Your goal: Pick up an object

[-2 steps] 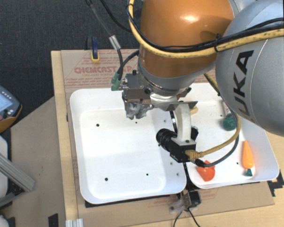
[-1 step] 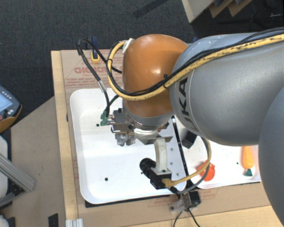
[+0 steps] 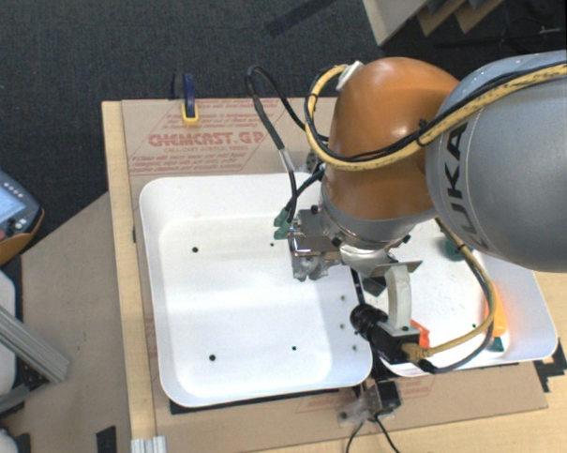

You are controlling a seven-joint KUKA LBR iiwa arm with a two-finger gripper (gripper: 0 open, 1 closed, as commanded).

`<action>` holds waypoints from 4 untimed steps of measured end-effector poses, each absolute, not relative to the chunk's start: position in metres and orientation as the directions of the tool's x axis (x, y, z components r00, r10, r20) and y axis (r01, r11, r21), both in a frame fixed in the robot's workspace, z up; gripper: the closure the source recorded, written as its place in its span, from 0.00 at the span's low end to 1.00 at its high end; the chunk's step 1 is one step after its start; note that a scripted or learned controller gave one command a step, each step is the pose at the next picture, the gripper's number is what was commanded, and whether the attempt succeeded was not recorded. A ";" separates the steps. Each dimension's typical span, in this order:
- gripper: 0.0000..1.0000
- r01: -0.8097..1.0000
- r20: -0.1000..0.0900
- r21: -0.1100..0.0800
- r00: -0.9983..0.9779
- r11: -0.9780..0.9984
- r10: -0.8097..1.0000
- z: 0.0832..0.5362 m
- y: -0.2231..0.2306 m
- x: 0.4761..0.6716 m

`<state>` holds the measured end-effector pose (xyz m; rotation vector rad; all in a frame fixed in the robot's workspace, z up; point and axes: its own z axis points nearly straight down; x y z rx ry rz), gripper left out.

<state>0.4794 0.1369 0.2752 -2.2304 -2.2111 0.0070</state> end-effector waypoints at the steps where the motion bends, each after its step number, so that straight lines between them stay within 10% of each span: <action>1: 1.00 1.000 -0.003 -0.005 0.012 -0.012 1.000 0.250 0.041 0.479; 3: 1.00 1.000 0.003 0.012 -0.004 0.004 1.000 0.394 0.101 0.480; 4: 1.00 1.000 -0.003 -0.014 0.002 -0.002 1.000 0.258 0.105 0.477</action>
